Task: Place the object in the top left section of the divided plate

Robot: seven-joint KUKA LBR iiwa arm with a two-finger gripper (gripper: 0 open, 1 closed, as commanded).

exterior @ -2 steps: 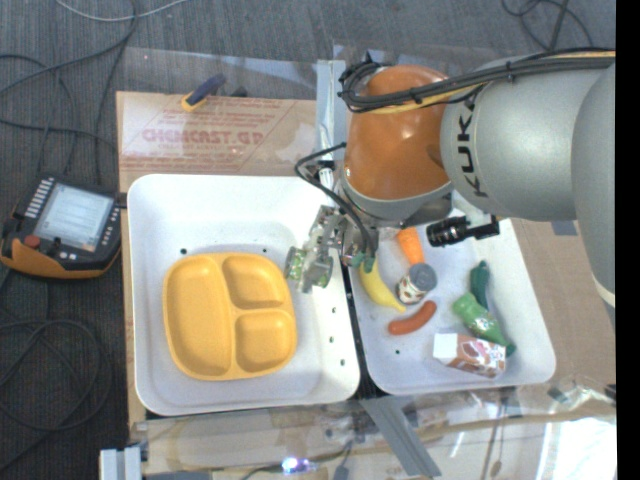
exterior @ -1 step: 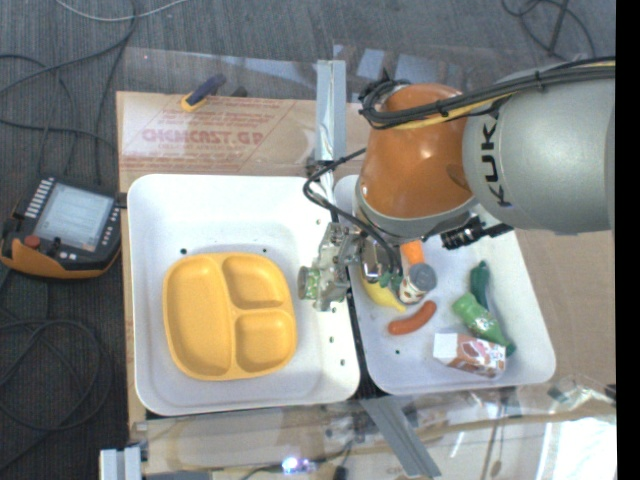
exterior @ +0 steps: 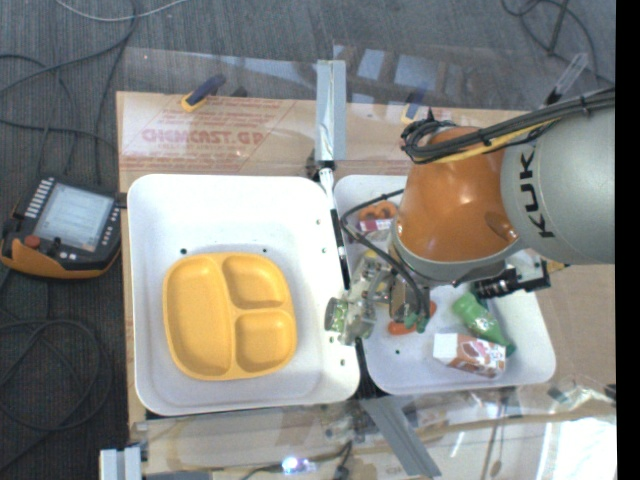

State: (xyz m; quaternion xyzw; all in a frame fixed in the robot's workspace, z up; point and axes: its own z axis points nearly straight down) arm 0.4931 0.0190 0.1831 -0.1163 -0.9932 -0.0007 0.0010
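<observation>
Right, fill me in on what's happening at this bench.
A grey KUKA arm with an orange band reaches in from the right, and its gripper is low over the left edge of the right bin, by the divider between the bins. That bin holds a green bottle-like item, a small white block and a red-and-white packet. The yellow divided plate sits in the left bin. I can't tell whether the gripper holds anything.

The yellow divided plate (exterior: pixel 230 314) sits flat in the left bin, three sections, nothing in any of them. A small greenish object (exterior: pixel 338 315) hangs right over the divider between the bins, beside the plate.
</observation>
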